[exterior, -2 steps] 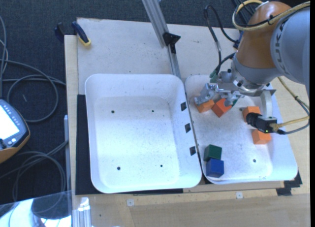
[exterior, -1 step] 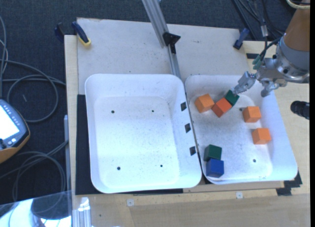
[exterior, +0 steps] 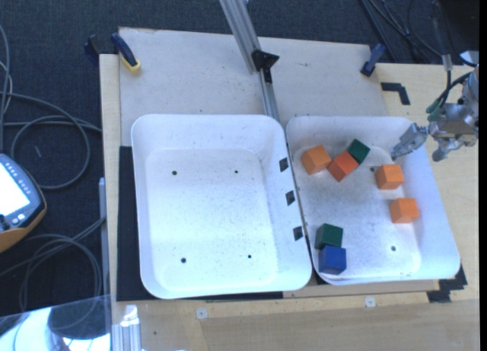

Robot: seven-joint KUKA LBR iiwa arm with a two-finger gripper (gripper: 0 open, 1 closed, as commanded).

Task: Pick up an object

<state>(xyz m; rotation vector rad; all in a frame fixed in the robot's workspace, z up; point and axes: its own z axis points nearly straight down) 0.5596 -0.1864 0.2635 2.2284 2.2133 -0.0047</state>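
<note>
Orange block (exterior: 389, 177) is my guess for the target, because it lies nearest to the gripper (exterior: 421, 145), in the upper right part of the right bin (exterior: 437, 258). The task names no special object, so any of the loose pieces could serve.

The gripper sits at the upper right edge of that bin, just above and to the right of this block, and I judge it is not touching it. One grey finger (exterior: 406, 144) points down and to the left toward the bin floor, and a second part shows more to the right. Nothing is between the fingers, but I cannot tell if they are spread or closed, because the view is too small and slanted there.

The other pieces lie apart in the same bin: a second orange block (exterior: 404, 210) lower right, an orange block (exterior: 315, 159) upper left touching a red-orange block (exterior: 344, 166), and a dark green block (exterior: 358, 150) just beside that one. Near the front wall a green block (exterior: 329, 234) touches a blue block (exterior: 332, 259).

The left bin (exterior: 152, 266) holds no blocks. Both bins rest on the tabletop (exterior: 198, 68). The block near the gripper stands free from its neighbours, so the fingers could probably come down around it without pushing others.
</note>
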